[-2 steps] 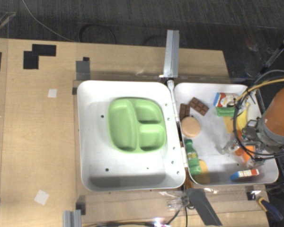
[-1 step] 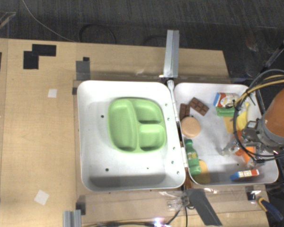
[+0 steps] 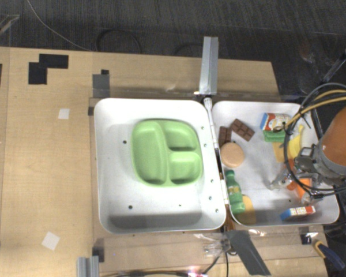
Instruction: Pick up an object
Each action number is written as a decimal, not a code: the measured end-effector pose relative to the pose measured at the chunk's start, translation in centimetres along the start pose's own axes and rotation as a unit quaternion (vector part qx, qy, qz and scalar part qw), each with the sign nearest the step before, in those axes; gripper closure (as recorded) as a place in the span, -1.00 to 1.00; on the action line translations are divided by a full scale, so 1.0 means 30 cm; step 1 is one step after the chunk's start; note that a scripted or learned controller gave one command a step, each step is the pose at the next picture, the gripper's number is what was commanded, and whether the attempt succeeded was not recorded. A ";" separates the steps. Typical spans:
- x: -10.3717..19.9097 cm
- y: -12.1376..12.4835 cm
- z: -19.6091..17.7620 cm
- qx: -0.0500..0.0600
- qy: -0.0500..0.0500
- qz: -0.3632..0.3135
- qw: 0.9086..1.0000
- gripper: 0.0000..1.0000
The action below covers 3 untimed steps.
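You could not make out much of the gripper (image 3: pixel 287 180): the grey wrist and a tangle of yellow and black cables (image 3: pixel 311 105) covered it from above, so whether it was released or clenched you could not tell. Nothing could be seen gripped in it. The arm's orange band (image 3: pixel 341 134) was cut off by the frame's right side.

An orange object (image 3: pixel 300 189) lay just beside the gripper, toward the arm, partly hidden under it. A yellow banana (image 3: pixel 293 145) lay near, on the far side. A white, red and blue box (image 3: pixel 298 212) lay near on the close side, by the right bin's (image 3: pixel 259 172) front rim.

Away from the arm, bare floor separated the gripper from a green bottle (image 3: pixel 234 190), a round tan disc (image 3: pixel 232 153) and two brown chocolate bars (image 3: pixel 242 130) along the bin's dividing edge. Well beyond, the left bin (image 3: pixel 112 166) held a green divided plate (image 3: pixel 164 152).
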<state>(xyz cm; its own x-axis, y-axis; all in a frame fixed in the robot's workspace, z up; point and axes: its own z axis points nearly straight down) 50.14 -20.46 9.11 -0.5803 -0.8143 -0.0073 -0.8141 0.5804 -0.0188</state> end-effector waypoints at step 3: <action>0.008 0.024 -0.001 0.000 -0.003 -0.306 0.952 -1.00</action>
<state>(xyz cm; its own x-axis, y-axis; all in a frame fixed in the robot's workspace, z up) 49.42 -20.25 9.11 0.0021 -1.0000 -0.0009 -0.9998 -0.0021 -0.0214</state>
